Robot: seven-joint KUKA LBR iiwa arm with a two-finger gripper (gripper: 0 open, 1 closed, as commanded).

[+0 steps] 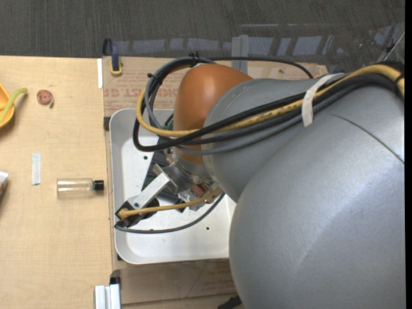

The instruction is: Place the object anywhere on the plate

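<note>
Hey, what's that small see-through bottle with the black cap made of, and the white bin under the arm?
The small see-through bottle with the black cap looks like clear glossy plastic, possibly glass: the wood shows through it. The shallow white bin looks like smooth moulded plastic, with rounded corners and a soft sheen.

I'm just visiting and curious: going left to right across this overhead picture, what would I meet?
Orange dish → small white strip → red disc → clear bottle → white bin → grey arm.

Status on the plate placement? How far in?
Done: nothing that can be confirmed. In hand: the arm is reaching down into the white bin, its bulk and cables covering most of it. Left: the placement itself, since neither plate nor object can be made out. A clear bottle lies on the bench outside.
</note>
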